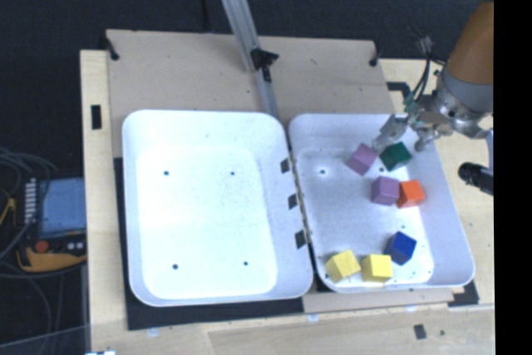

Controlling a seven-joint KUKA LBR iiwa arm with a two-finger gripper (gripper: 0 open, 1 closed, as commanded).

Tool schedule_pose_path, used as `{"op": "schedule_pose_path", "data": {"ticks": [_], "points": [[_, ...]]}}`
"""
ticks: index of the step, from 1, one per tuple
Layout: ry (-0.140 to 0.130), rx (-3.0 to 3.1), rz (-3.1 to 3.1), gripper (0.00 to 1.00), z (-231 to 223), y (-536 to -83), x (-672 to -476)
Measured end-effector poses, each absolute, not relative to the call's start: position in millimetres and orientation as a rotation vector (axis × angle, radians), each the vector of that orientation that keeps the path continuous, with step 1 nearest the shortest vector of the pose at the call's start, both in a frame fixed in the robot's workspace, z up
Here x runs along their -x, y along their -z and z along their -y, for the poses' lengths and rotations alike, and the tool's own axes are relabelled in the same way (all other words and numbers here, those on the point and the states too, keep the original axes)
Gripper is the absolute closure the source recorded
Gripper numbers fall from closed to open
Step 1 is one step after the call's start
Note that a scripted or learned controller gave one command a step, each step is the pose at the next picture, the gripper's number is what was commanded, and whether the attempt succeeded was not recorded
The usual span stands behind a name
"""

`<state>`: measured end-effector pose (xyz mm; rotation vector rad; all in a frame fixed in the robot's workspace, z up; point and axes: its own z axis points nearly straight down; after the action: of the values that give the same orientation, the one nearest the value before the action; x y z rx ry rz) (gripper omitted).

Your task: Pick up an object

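The pincer (407,131) stood wide and held nothing, directly above a matte green cube (396,155); a purple cube (362,158) lay beside it in the smooth white bin (328,195).

Bench (96,179): pale wood top, seen from above at a slant, its left strip bare.
Board (191,71): a tan sheet lying flat on the bench, showing behind both bins.
Dark mat (120,204): a black edge peeking out along the left and front of the left bin.
Left bin (133,137): shallow, white, rounded corners, sitting on the board.
Right bin (455,249): same kind, just beside the left one, their inner rims touching or nearly so.
Clips (293,199): small dark tabs along the seam between the bins.
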<state>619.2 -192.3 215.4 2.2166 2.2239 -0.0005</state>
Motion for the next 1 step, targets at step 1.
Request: {"op": "schedule_pose_path", "data": {"ticks": [1], "points": [[0.002, -2.215, -2.225, 0.0, 192.4, -215.5, -619.2]]}}
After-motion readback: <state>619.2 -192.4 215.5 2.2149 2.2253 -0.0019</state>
